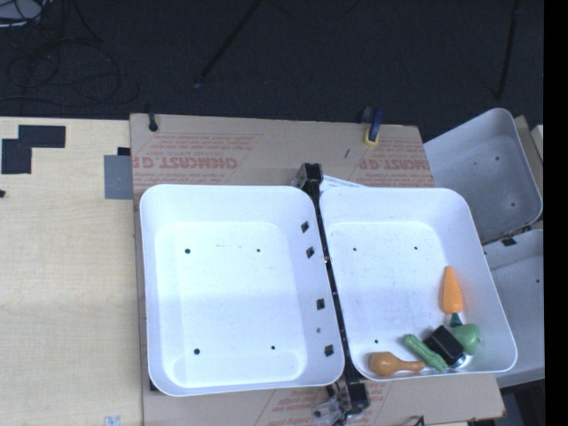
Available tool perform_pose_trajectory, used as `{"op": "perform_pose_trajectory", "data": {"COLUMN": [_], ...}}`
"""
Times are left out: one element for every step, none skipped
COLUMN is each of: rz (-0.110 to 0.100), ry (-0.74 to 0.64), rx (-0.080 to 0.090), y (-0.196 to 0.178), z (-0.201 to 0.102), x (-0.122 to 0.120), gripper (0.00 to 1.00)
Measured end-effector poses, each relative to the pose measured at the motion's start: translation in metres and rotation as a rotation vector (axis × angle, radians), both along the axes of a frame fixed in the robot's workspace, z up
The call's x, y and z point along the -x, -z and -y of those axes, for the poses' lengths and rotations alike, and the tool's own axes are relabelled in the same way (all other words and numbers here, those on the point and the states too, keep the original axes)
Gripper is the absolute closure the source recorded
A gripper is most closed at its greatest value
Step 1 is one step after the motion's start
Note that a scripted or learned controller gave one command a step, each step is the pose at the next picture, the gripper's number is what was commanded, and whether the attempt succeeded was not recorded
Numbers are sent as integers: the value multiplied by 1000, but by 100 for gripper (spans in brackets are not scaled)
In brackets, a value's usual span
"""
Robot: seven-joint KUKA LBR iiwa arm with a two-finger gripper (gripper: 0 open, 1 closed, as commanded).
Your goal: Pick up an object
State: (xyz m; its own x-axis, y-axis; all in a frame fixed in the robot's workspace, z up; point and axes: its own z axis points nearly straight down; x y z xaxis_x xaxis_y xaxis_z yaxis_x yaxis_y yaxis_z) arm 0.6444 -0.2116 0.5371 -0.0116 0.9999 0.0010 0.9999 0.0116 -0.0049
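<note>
The right bin [390,209] holds a small cluster of objects in its near right corner. An orange carrot-shaped piece [452,290] lies upright along the right wall. Below it sit a black block [444,344], a green piece [468,335] and a long green piece [423,351]. A yellow-orange gourd-shaped piece [393,363] lies at the front wall.
The left bin [160,238] sits beside the right one, with a black clip strip [321,273] between them. Both bins rest on a cardboard sheet [222,149] over a wooden bench. A grey metal plate [488,162] stands at the right.
</note>
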Motion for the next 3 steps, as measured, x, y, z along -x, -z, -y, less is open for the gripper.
{"op": "perform_pose_trajectory", "data": {"rz": [0, 0, 0], "ry": [-1, -1, -1], "rx": [0, 0, 0], "y": [0, 0, 0], "z": [0, 0, 0], "x": [0, 0, 0], "gripper": [100, 100, 100]}}
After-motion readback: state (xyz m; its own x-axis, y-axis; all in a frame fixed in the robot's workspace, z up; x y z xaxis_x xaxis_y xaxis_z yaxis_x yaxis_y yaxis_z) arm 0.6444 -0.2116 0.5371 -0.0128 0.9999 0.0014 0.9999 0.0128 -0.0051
